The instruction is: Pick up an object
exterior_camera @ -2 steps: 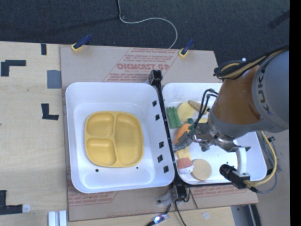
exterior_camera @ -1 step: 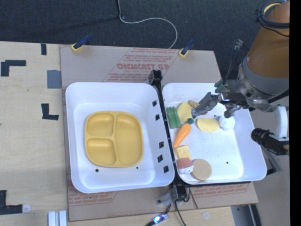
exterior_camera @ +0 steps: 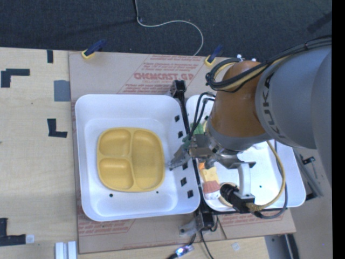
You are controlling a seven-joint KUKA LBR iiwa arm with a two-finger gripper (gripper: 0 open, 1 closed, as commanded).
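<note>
My gripper (exterior_camera: 198, 154) hangs below the orange wrist band (exterior_camera: 237, 104), low over the left edge of the right bin (exterior_camera: 275, 190). Just beneath it lie small objects: a yellow-orange piece (exterior_camera: 208, 175) and a reddish-brown one (exterior_camera: 210, 187). A green object (exterior_camera: 199, 127) peeks out beside the wrist, against the wall between the bins. The arm hides most of the right bin's contents. I cannot see anything held in the gripper.
The left bin (exterior_camera: 91, 112) holds a yellow divided plate (exterior_camera: 131, 159) at its middle. A black divider strip (exterior_camera: 182, 112) runs between the bins. Cables loop around the wrist and down to the right bin's front edge (exterior_camera: 253, 206). Cardboard (exterior_camera: 156, 74) lies under both bins.
</note>
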